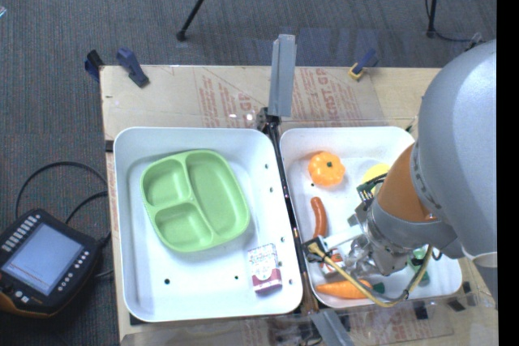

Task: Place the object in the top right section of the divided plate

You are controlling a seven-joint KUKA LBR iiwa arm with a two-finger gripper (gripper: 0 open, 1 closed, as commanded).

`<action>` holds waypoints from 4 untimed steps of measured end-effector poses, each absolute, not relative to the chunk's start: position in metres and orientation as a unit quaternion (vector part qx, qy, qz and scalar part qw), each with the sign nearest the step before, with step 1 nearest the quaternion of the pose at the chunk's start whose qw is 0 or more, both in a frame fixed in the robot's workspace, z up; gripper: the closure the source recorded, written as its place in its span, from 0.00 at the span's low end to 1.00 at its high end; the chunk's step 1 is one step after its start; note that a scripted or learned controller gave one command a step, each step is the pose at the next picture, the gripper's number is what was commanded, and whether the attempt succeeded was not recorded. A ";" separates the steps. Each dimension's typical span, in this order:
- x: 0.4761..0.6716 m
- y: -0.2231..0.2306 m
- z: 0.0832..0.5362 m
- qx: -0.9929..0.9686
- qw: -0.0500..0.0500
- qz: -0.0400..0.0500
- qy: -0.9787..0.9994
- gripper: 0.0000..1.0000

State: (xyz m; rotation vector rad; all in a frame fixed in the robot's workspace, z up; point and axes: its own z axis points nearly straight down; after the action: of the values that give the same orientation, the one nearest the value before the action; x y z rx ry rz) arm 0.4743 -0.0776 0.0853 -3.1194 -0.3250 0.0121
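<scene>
The grey arm [466,150] fills the right side, closest to the lens, its orange band [403,192] bending down into the right bin [345,135]; the tool [365,262] hangs low over that bin's front, and whether it is wide or narrow I cannot tell, since wrist and cables cover it; a carrot [345,288] lies flat just below the tool, near the front wall; a sausage [319,215] lies lengthwise to its left, and a small orange pumpkin [326,168] sits toward the back; a yellow thing [376,173] peeks out beside the arm; in the left bin [130,255] the green divided plate [195,198] rests tilted, all sections bare; a small carton [264,267] lies near that bin's front right corner.
</scene>
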 end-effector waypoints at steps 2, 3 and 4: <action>0.474 -0.083 0.085 -0.964 0.003 0.004 -0.266 1.00; 0.474 -0.163 0.086 -0.988 0.003 0.003 -0.154 1.00; 0.474 -0.078 0.102 -0.989 0.003 0.004 -0.149 1.00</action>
State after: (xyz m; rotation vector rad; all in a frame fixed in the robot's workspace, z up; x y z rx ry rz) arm 0.4745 -0.0777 0.1022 -3.1013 -0.4666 0.0111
